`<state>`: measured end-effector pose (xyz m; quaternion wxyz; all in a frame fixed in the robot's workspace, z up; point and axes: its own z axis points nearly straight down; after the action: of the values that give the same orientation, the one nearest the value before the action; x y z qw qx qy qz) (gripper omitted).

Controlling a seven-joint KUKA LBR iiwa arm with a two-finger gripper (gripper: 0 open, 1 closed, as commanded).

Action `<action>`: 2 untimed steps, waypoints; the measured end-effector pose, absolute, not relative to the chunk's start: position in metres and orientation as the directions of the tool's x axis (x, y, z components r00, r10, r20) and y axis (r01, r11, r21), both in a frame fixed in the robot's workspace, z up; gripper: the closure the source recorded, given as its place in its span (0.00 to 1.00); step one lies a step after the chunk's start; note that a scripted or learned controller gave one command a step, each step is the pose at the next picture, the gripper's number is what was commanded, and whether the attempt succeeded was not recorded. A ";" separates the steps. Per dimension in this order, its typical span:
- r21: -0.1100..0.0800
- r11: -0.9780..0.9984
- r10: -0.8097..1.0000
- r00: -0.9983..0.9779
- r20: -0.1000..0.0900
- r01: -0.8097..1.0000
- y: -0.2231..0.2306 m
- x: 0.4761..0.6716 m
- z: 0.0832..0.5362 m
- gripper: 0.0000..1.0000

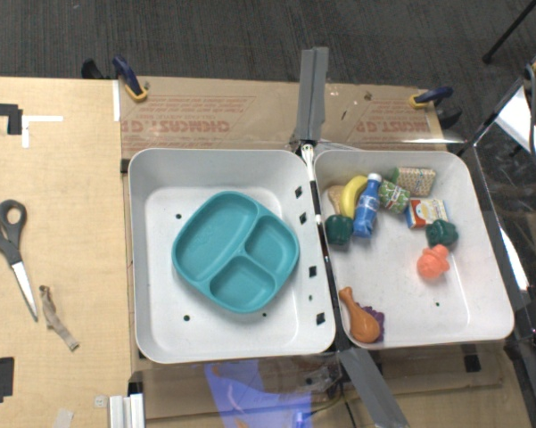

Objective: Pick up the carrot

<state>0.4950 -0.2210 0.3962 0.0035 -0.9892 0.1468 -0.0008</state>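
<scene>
The carrot [360, 317] is an orange tapered toy lying in the front left corner of the right bin [482, 319], thin end pointing toward the back. A small purple piece [375, 318] touches its right side. Nothing is gripping it, and it lies close to the bin's left wall.
Behind it in the right bin are a blue bottle [367, 207], a yellow banana [350, 192], two dark green toys [339, 230] [442, 233], small boxes [425, 212] and an orange-pink fruit [432, 263]. A teal divided plate [236, 252] lies in the left bin [152, 328]. Scissors [9, 248] lie on the bench.
</scene>
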 end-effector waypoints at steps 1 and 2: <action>-0.006 -0.978 -0.207 0.978 0.000 -0.207 -0.220 0.491 0.310 1.00; -0.005 -0.980 -0.197 0.980 -0.001 -0.197 -0.221 0.486 0.273 1.00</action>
<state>0.4861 -0.2206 0.2732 0.0028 -0.9951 0.0991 0.0003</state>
